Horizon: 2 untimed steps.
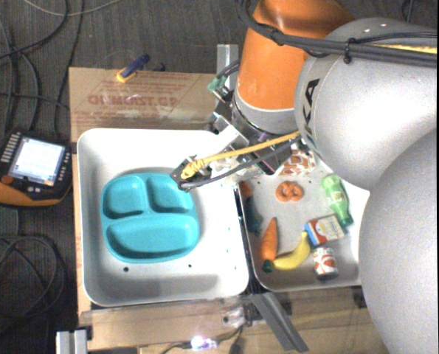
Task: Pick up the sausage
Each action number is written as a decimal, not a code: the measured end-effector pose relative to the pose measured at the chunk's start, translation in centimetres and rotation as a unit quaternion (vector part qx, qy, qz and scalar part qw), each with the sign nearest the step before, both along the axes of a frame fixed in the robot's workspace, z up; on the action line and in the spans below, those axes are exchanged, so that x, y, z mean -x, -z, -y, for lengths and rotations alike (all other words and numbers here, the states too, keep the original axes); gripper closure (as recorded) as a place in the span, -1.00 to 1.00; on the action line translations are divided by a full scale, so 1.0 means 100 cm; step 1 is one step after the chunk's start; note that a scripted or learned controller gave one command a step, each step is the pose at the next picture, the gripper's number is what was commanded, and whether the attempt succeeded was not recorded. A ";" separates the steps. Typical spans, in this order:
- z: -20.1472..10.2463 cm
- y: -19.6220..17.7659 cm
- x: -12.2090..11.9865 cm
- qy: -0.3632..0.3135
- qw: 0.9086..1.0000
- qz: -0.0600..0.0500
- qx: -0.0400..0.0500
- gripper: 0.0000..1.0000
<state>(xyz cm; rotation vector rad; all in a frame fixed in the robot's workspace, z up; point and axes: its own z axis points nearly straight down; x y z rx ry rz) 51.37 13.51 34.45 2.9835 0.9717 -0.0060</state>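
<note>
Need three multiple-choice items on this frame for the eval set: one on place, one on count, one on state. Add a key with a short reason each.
1. The banana lies:
A) in the left bin
B) on the cardboard
C) in the right bin

2. How many compartments does the teal plate have?
A) two
B) three
C) four

3. The screen of the handheld pendant on the floor is:
A) lit
B) dark
C) covered by a cloth

Key:
1 C: the banana rests on the right bin's floor, just beside the carrot.
2 B: ridges split the teal plate into one long compartment and two smaller ones above it.
3 A: the screen glows pale against the pendant's dark casing, and nothing lies over it.
</note>
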 end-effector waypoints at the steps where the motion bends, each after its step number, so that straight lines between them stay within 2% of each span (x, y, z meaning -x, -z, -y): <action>1: 0.008 0.024 0.009 -0.227 0.974 -0.002 -0.001 1.00; 2: 0.028 0.064 -0.004 -0.480 0.877 -0.003 -0.003 1.00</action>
